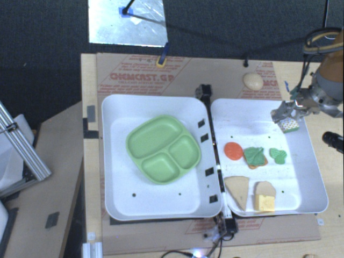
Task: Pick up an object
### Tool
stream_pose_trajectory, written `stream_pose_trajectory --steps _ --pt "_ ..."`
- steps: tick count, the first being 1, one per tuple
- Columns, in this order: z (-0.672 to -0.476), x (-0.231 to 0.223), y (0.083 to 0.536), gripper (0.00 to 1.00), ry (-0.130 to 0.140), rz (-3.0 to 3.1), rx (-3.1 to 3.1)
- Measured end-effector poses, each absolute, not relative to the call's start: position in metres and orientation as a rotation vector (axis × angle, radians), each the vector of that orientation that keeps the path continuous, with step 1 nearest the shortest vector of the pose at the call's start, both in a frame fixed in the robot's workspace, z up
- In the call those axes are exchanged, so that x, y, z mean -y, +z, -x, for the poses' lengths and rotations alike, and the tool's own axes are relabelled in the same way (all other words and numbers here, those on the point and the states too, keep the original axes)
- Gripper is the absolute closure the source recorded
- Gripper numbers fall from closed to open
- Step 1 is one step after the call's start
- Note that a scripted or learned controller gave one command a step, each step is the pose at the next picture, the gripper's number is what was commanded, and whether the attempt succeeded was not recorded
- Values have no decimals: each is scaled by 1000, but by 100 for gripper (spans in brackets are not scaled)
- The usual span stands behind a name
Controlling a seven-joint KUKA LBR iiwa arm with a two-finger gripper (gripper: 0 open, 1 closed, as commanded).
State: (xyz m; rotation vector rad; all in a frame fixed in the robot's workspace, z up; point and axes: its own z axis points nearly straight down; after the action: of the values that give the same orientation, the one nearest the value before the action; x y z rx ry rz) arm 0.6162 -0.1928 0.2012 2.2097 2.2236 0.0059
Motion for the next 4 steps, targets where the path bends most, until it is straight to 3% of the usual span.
stream_pose_trajectory --steps 1,4 --pt "-618 193 226 100 5 -2211 -2225" --pt "-529 55 225 100 1 -2214 -2234"
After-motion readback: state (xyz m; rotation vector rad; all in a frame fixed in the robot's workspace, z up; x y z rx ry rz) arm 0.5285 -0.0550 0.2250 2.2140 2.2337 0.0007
